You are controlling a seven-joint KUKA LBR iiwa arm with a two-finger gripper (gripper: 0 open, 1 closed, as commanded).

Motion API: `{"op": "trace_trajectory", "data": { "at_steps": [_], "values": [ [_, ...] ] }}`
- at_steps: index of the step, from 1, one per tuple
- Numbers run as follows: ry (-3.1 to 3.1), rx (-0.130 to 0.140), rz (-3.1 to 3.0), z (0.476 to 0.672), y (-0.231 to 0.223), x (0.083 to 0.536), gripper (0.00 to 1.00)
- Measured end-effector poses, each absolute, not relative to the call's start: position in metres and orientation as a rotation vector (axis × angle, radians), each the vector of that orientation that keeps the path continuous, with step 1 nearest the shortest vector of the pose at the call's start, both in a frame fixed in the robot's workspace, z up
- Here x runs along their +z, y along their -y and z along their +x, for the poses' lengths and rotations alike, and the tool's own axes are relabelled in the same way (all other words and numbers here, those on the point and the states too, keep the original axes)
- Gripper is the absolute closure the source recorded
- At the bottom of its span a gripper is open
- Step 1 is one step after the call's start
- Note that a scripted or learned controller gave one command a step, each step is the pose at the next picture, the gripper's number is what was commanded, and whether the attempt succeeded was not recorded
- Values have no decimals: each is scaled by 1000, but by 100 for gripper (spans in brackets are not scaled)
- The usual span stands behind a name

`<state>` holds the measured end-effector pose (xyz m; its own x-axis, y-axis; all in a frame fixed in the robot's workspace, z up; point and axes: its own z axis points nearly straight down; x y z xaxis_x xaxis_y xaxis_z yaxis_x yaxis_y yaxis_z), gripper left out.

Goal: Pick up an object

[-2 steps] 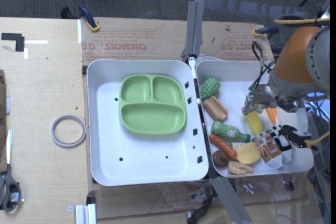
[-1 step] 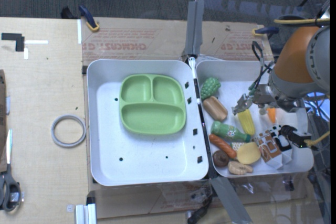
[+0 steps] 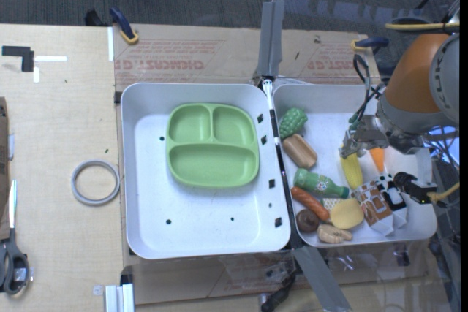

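Note:
The right bin [image 3: 322,102] holds several toy foods: a bumpy green piece [image 3: 292,120], a brown bread roll [image 3: 300,151], a green bottle [image 3: 320,184], an orange carrot [image 3: 311,202], a yellow lemon [image 3: 346,215], a tan lump [image 3: 334,234], a yellow banana-like piece [image 3: 352,172], an orange piece [image 3: 378,157] and a small printed carton [image 3: 374,204]. My gripper [image 3: 354,147] hangs low over the bin's right half, just above the top end of the yellow piece. The wrist hides whether it touches that piece.
The left bin [image 3: 142,179] holds a green divided plate [image 3: 212,145]. A tape ring [image 3: 96,181] and scissors [image 3: 13,259] lie on the wooden bench at left. A blue clamp [image 3: 124,24] sits at the back, and a metal divider [image 3: 270,47] rises between the bins.

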<state>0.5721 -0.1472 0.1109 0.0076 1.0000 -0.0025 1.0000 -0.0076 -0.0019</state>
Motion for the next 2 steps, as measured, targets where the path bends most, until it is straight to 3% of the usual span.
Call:
{"op": "trace_trajectory", "data": {
  "at_steps": [1, 2],
  "values": [
    [-2223, -2, 2219, 617, 83, 192, 100],
    [-1860, -6, 2532, 624, 42, 191, 100]
  ]
}}
